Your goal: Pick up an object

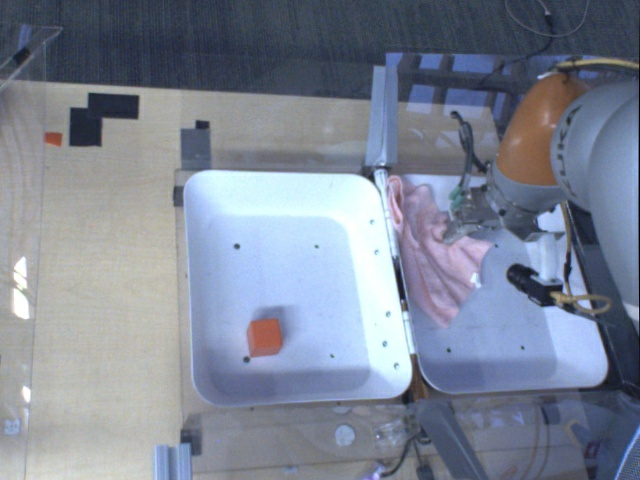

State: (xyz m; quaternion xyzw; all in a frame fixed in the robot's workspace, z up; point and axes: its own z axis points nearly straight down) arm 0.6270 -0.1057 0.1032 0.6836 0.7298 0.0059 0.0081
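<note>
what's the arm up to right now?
The arm's gripper is down in the right bin, at the upper edge of a crumpled pink cloth that lies along that bin's left side. Whether it has hold of the cloth can't be told from this view. An orange block sits untouched in the left bin, near its front left corner.

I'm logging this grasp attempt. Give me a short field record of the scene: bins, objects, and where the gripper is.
left bin: holds an orange cube, near its front left
right bin: holds a pink cloth, bunched along its left wall
gripper: low over the right bin, at the cloth's upper right edge
arm: grey with orange band, entering from the right
grasp: cannot tell from this view
</note>
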